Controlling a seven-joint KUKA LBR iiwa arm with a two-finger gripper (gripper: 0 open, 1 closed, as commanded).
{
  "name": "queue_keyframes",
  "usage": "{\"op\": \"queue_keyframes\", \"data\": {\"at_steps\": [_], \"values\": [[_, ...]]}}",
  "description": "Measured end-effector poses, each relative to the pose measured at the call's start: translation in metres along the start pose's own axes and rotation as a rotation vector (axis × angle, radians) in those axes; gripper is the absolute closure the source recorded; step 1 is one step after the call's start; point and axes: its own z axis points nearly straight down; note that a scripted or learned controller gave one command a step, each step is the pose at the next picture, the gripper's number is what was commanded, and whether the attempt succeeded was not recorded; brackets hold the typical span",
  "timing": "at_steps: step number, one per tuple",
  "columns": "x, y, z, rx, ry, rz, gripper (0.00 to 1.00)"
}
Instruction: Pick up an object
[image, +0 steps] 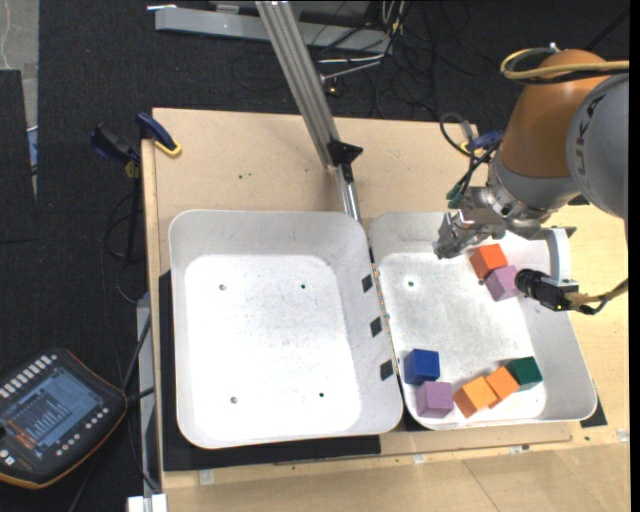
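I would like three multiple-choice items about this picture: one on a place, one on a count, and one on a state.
1. Where does the blue block lie?
A. In the left bin
B. In the right bin, near its left wall
C. On the bare bench

2. How many orange blocks are in the right bin?
A. One
B. Two
C. Three

3. How does the gripper stand?
A. Over the upper part of the right bin, beside an orange block
B. Low over the left bin
C. Parked outside both bins

Answers:
1. B, the blue block sits by the left wall of the right bin.
2. B, one orange block lies up by the gripper, the other orange block sits in the lower row.
3. A, the gripper is above the right bin's upper part.
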Motion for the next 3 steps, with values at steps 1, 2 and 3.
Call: {"op": "queue_keyframes", "data": {"at_steps": [1, 2, 3], "values": [[0.058, 0.002, -0.014, 0.001, 0.000, -0.001, 1.00], [0.113, 0.009, -0.026, 0.001, 0.001, 0.000, 1.00], [0.166, 0.011, -0.032, 0.002, 0.000, 0.000, 1.00]]}}
